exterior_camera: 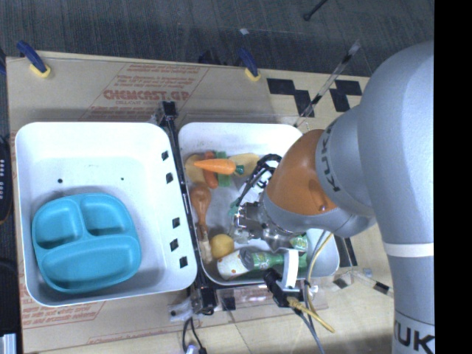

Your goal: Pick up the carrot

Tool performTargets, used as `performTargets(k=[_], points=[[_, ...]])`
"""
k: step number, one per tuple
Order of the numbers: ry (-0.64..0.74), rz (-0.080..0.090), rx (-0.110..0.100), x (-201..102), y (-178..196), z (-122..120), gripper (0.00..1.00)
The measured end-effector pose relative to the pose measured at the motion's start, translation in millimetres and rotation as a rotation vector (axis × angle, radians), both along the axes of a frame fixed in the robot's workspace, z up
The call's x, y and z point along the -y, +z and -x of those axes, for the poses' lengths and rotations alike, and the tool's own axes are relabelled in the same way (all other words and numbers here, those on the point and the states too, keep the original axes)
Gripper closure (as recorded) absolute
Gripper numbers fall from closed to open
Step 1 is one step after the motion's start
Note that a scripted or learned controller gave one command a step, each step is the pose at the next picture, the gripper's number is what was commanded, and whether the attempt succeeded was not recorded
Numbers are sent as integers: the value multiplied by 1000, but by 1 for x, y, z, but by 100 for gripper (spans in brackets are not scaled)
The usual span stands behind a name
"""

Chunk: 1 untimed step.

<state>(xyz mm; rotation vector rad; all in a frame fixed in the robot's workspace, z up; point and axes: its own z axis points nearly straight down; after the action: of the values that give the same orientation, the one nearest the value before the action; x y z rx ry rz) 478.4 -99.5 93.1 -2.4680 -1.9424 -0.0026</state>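
End effector [247, 223] sits low in the right bin [221, 133] over the yellow lemon-like fruit [221, 244] and green bottle [276, 259] at the near end; can't tell its open/closed state, wrist blocks it. Carrot [215, 166] lies ungrasped farther back against the far wall among other toy food, so the arm looks off target; blue divided tray [86, 240] fills the left bin [88, 135].

Dark grey carpet-like floor [147, 13] across top of view. Bench covered w/ brown printed cardboard [140, 87], held by blue clamps [33, 59] at back edge. Checker marker [295, 91] nr right.
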Motion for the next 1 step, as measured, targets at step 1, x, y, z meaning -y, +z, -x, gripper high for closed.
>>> performTargets(k=[1], points=[[3, -2, -3, -1, -1, 1, 0]])
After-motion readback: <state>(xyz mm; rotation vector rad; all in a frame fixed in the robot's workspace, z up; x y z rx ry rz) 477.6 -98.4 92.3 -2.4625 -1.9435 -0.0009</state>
